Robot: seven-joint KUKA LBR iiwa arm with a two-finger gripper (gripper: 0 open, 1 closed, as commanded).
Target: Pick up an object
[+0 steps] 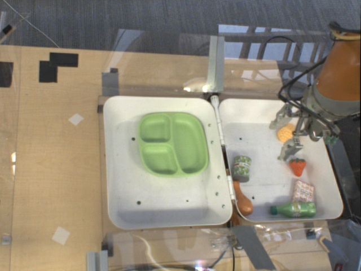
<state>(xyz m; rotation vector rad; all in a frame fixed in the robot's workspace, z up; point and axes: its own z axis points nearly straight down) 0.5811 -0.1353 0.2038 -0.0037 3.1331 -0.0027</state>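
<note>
We see the jaws (293, 133) hanging open over the back part of the right bin (256, 114), their two grey fingers spread with nothing gripped; a yellow object (286, 133) lies between them, and we cannot tell whether either finger touches it. Just in front of the jaws lies a strawberry (298, 166), further front a pink-patterned packet (303, 192) and a green bottle (293, 210) on its side, with a small green can (242, 167) and a brown drumstick-shaped object (242, 201) toward the bin's left wall. The left bin (121, 202) beside it on the table (51, 168) holds a green sectioned plate (172, 143).
</note>
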